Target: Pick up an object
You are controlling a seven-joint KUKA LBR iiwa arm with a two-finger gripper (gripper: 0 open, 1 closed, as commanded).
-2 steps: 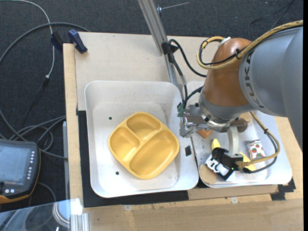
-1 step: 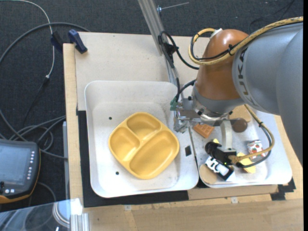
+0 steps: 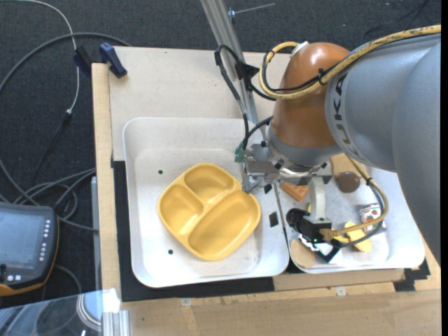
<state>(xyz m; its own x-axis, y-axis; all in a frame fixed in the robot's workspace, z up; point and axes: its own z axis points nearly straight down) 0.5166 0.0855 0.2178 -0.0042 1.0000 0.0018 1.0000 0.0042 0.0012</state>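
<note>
Far left, off the bench (image 3: 175, 89), a dark handheld screen unit (image 3: 24, 247) lies on the carpet w/ grey cables (image 3: 42, 187) trailing nearby. A blue clamp (image 3: 112, 59) sits at the bench's far-left corner. The left bin (image 3: 140, 145) holds a yellow divided plate (image 3: 210, 212) w/ three compartments. It lies flat, right way up, approx mid-bin, its right rim close to the wall btwn the two bins. The gripper (image 3: 256, 182) sits low at the plate's far-right rim, on the left bin's right side. The wrist & orange band (image 3: 308, 96) cover much of it, so can't tell whether it's clenched or released, or whether it touches the plate. The right bin (image 3: 409, 257), partly hidden under the grey arm (image 3: 399, 96), holds small stuff. An orange piece (image 3: 295, 192) lies close to the dividing wall, w/ a brown round obj (image 3: 346, 182) further right & slightly farther back. A small printed box (image 3: 371, 214) is near the bin's middle, & a yellow thing (image 3: 358, 239) sits just on its near side, partly hidden. A pale tan round-edged piece (image 3: 302, 259) lies in the bin's near-left corner.
</note>
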